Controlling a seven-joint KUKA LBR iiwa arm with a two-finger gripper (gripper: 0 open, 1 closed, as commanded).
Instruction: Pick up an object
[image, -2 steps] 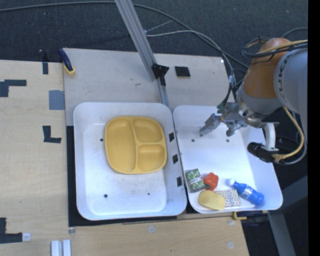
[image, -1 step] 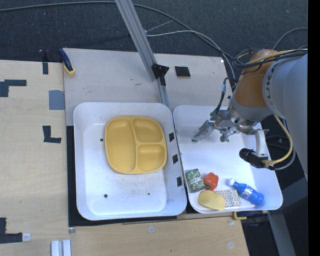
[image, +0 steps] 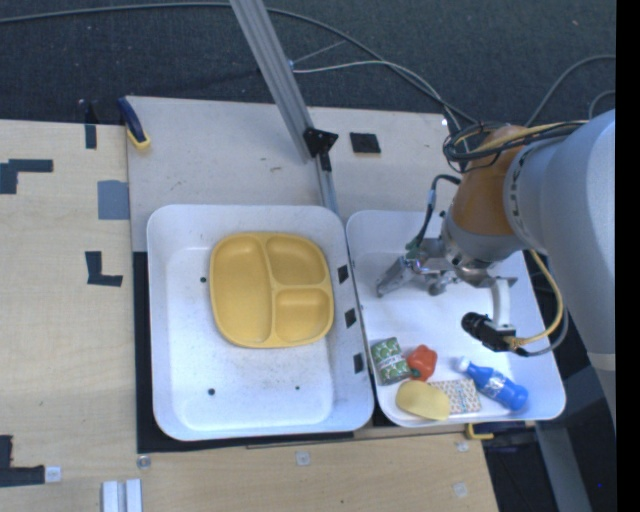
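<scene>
My gripper (image: 412, 284) hangs over the upper middle of the right bin (image: 535, 395), below the orange wrist band. Its two metal fingers stand apart, open, with only bare white bin floor between them. The loose objects lie along the near edge of that bin, below the gripper: a green patterned packet (image: 387, 359), a small red-orange piece (image: 423, 361), a yellow rounded object (image: 422, 401), a flat speckled card (image: 460, 395) and a blue bottle (image: 497, 387). None of them touches the gripper.
The left bin (image: 180, 400) holds a yellow divided plate (image: 271, 288). A metal pole (image: 285, 85) slants down to the gap between the bins. A black cable connector (image: 484, 331) hangs from the arm over the right bin.
</scene>
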